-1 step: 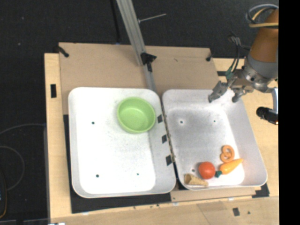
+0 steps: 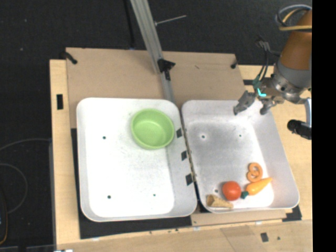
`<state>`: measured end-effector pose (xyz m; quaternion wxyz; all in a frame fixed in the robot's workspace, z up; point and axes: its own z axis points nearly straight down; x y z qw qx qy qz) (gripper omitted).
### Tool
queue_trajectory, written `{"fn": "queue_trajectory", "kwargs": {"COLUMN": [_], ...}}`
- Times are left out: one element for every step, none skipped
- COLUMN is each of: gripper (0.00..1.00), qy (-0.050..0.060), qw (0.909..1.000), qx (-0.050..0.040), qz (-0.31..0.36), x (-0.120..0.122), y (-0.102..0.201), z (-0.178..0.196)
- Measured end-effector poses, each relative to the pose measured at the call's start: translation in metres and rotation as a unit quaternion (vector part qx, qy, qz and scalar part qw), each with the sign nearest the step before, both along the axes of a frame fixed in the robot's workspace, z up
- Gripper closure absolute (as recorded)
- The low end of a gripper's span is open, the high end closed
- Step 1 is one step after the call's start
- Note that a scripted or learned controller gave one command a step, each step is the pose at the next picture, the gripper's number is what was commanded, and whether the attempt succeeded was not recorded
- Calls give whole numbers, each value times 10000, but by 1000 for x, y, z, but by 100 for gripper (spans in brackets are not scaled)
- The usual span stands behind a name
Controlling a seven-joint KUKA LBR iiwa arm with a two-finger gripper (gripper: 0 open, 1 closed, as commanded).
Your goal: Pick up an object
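Note:
My gripper (image 2: 254, 105) hangs over the far right corner of the right bin (image 2: 231, 140), its two fingers spread open with nothing between them. Well below it, in the bin's near right corner, lie a red tomato-like ball (image 2: 231, 190), an orange carrot (image 2: 259, 186), a small orange pretzel-shaped ring (image 2: 254, 170) and a tan wedge (image 2: 218, 202). A green bowl (image 2: 152, 128) sits upright in the far part of the left bin (image 2: 105, 182).
A slanted metal pole (image 2: 149, 35) rises from between the bins at the back. The bins rest on a wooden bench (image 2: 115, 72) with brown board behind them. Black clips (image 2: 185, 155) mark the seam between the bins.

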<state>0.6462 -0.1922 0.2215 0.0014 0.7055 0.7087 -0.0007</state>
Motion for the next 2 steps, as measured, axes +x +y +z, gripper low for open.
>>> {"fn": "queue_trajectory", "kwargs": {"gripper": [0,0], "qy": [7,28], "qw": [10000,10000], "qx": [3,9], "qz": [6,11], "x": [9,8], "y": [0,5], "z": [-45,-107]}}
